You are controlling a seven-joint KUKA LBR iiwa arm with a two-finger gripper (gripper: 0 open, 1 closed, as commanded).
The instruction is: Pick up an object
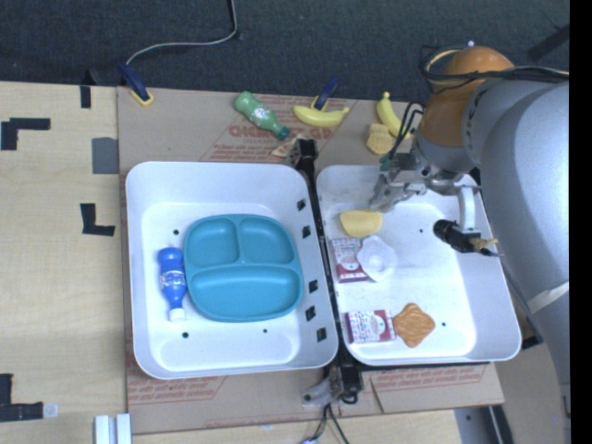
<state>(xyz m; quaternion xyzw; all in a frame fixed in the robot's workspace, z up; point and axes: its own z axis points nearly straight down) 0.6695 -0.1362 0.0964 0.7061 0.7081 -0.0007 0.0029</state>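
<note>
My gripper (pixel 390 192) hangs over the back of the right bin (pixel 490 326), at the end of the grey arm with the orange band (pixel 460 81). It is open, and nothing shows between its fingers. Just below and left of it lies a yellow, lemon-like piece (pixel 361 221), close to the fingertips. The same bin holds a pale clear lump (pixel 378 257), a red and white packet (pixel 348 259), a second packet (pixel 366 326) and an orange-brown piece (pixel 415 325).
The left bin (pixel 148 192) holds a blue divided plate (pixel 243 266) and a blue bottle (pixel 171 281). Behind the bins on the cardboard lie a green bottle (pixel 259 115), two bananas (pixel 320 115) (pixel 388 115) and a yellow block (pixel 378 140).
</note>
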